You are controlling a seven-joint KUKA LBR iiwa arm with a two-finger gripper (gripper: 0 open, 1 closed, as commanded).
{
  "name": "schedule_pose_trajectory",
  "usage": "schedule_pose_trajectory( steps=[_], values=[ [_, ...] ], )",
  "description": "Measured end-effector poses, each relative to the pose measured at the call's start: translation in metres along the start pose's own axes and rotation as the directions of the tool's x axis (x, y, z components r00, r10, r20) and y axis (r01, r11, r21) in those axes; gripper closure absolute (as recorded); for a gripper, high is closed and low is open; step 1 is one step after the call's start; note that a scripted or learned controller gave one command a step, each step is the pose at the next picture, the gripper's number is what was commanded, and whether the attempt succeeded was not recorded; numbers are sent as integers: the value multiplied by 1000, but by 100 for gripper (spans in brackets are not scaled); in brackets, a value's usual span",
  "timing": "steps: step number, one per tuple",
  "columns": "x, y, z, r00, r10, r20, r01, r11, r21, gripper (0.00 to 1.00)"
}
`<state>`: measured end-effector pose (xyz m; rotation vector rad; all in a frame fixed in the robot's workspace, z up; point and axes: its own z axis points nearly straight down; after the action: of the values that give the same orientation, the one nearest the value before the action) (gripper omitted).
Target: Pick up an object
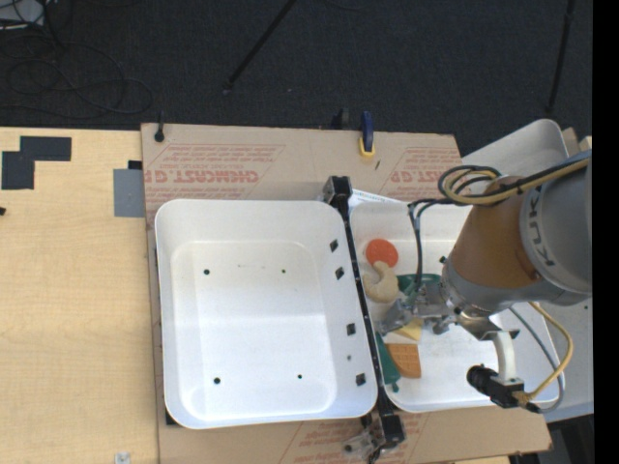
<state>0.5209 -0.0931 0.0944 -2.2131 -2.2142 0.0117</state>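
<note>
Several small objects lie clustered just left of the tool, whose grip I cannot tell.

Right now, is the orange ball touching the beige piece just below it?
Cannot tell. In the camera view the orange ball sits right above the beige piece with no plain gap, yet the slanted view could hide one.

The arm covers much of the right bin, hiding its far right portion. The claw, amid small objects beside the orange ball, is too cluttered to resolve; the arm itself is cut off at the right edge.
</note>
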Motion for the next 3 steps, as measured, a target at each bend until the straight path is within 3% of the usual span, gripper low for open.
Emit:
schedule_pose_trajectory(
  steps=[1, 2, 3],
  values=[
    [-12, 57, 7, 1000, 0, 3, 1, 1000, -13, 0],
    [-13, 55, -3, 1000, 7, 1, -7, 1000, -8, 100],
    [0, 37, -36, 1000, 4, 0, -4, 1000, -10, 100]
  ],
)
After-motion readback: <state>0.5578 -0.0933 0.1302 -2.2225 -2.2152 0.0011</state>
